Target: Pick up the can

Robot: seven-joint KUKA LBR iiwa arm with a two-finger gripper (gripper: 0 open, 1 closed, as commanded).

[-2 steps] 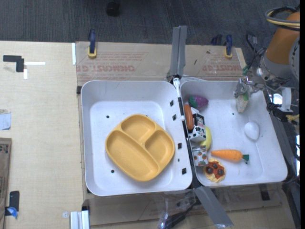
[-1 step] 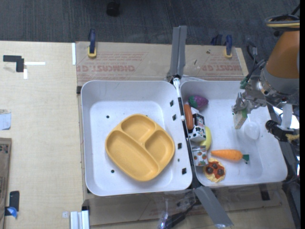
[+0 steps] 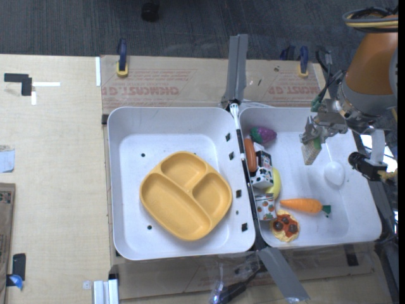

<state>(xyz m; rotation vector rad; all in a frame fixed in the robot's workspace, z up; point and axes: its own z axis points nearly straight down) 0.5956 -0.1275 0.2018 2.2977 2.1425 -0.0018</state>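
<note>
Camera view: gripper (image 3: 311, 149) hangs over right bin (image 3: 354, 233), fingers look pressed together, nothing btwn them. Likely can (image 3: 261, 177), small b/w container, sits by the divider, just beside banana (image 3: 276, 182), well apart from gripper. Pick not yet made; approach, grasp, lift all left.

two white bins (image 3: 120, 189), one yellow plate (image 3: 185, 196)

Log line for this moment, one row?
gripper: above right bin, holding nothing seen | can: not identifiable | carrot: right bin | yellow plate: left bin
</note>
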